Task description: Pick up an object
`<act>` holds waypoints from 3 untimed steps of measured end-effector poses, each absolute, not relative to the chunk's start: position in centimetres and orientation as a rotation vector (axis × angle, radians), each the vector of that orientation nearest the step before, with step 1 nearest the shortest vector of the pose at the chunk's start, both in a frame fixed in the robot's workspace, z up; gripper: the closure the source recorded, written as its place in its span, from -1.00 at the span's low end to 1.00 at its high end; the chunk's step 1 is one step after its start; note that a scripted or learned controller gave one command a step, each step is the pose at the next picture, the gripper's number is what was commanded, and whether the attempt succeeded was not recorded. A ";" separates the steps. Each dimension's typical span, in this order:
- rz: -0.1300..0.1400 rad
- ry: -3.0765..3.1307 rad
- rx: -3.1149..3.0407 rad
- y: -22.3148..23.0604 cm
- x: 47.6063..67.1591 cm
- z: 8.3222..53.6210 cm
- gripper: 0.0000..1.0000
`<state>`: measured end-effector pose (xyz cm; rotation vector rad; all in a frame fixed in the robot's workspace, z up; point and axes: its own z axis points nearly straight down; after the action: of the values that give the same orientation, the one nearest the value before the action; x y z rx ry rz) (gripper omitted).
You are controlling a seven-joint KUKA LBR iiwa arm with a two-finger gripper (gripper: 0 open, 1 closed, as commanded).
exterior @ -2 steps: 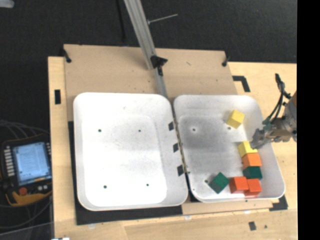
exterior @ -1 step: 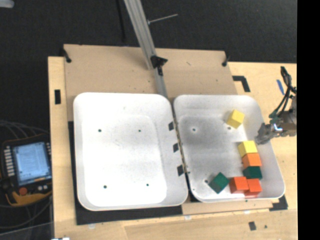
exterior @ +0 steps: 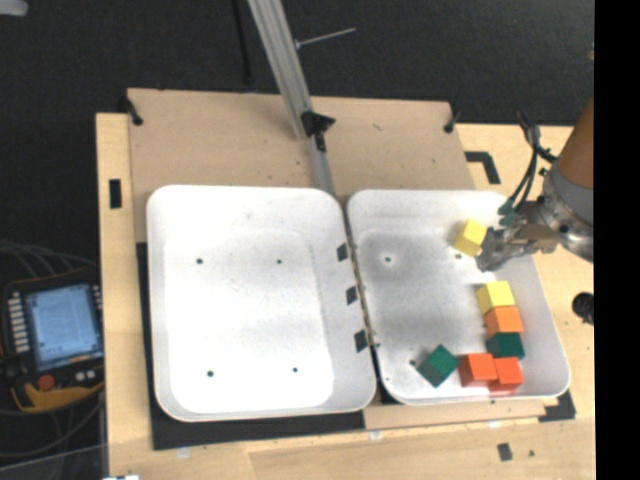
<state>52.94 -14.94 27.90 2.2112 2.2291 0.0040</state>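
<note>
In the right bin (exterior: 400, 298) lie several small blocks. A tilted yellow block (exterior: 470, 236) sits near the bin's far right side, right against the left of my gripper (exterior: 493, 252); whether it is gripped is unclear. Along the right wall runs a row: a second yellow block (exterior: 495, 295), an orange block (exterior: 503, 319) and a dark green block (exterior: 506, 344). At the near edge are a green block (exterior: 436, 365) and two orange-red blocks (exterior: 478, 368) (exterior: 508, 372).
The left bin (exterior: 170, 268) stands beside the right one, with a row of clips (exterior: 352, 293) between them. A slanted metal pole (exterior: 290, 78) rises behind the bins. A tablet (exterior: 60, 323) sits off the bench at the left.
</note>
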 end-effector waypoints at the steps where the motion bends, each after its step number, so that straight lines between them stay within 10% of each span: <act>1: 0.001 2.226 2.214 -11.4 55.6 27.3 1.00; 3: 0.001 2.226 2.214 -2.7 60.7 26.0 1.00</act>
<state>60.73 -2.69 26.00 2.2142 2.2264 0.0007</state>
